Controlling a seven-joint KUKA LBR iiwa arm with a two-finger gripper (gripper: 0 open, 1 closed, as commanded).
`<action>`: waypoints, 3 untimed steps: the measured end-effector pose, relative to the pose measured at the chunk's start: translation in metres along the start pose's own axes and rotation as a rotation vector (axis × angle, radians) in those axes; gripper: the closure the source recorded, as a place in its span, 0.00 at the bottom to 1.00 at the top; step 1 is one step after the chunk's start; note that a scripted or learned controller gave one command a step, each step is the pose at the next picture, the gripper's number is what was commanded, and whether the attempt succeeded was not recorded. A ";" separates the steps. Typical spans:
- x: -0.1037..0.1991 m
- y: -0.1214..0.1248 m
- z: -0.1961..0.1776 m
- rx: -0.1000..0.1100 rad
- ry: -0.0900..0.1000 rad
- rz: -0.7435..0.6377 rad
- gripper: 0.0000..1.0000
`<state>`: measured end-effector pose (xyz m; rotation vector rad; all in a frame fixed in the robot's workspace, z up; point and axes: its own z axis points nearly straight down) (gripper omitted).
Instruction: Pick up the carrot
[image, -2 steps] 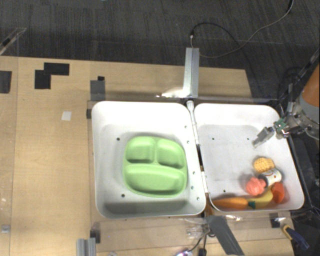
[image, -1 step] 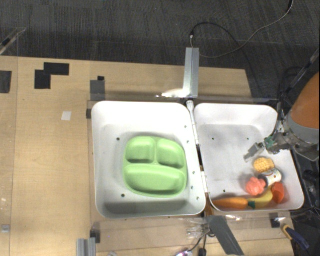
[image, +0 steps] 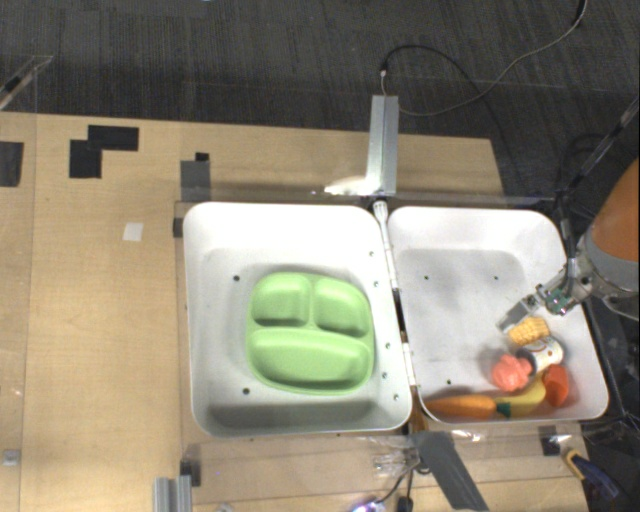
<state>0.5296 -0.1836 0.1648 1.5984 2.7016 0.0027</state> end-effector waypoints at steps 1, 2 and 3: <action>0.026 -0.009 -0.031 -0.001 -0.001 0.246 0.00; -0.005 0.010 0.011 0.000 0.000 0.088 0.00; -0.019 -0.010 0.075 -0.007 -0.006 -0.115 0.00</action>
